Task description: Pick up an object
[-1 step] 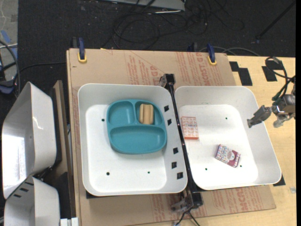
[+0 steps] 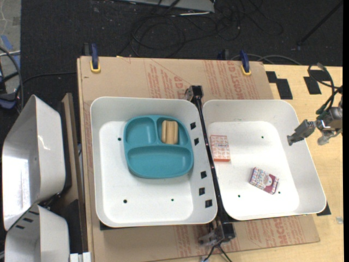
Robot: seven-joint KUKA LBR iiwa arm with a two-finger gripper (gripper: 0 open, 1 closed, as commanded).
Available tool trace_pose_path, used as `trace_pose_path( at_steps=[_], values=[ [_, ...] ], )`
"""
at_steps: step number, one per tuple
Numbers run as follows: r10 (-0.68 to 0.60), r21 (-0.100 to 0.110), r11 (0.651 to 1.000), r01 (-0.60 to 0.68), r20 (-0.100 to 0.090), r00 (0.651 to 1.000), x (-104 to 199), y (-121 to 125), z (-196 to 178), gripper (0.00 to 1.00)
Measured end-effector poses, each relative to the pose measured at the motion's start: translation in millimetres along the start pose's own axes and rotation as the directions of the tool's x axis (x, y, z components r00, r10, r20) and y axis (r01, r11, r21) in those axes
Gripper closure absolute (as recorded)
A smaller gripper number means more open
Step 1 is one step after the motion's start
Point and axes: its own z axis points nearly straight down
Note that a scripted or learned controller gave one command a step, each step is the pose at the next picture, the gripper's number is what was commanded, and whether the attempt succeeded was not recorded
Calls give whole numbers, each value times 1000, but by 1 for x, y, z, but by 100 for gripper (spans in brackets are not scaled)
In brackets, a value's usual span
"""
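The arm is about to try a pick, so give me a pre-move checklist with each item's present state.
1. Targets in reach of the arm's side: ok. A pink-and-white packet and a purple carton lie in the right bin.
2. Targets apart from each other: ok, clear gap between them.
3. Pincer free of load: ok, nothing between its fingers.
4. Pincer over a target: not ok, it sits at the right bin's right rim.
5. Packet clear of the wall: not ok, it lies close to the divider.
6. Left bin items: a teal tray holding a tan block, ok.

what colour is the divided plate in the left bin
Teal blue. The divided plate shows best in the camera view, lying in the left bin.
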Motion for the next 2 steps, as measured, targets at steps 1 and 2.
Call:
trace_pose_path(
  at_steps=[1, 2],
  values=[
    [2, 4, 1000, -2, -1, 1000, -3, 2, 44, 0],
    [2, 4, 1000, -2, -2, 1000, 3, 1, 89, 0]
  ],
)
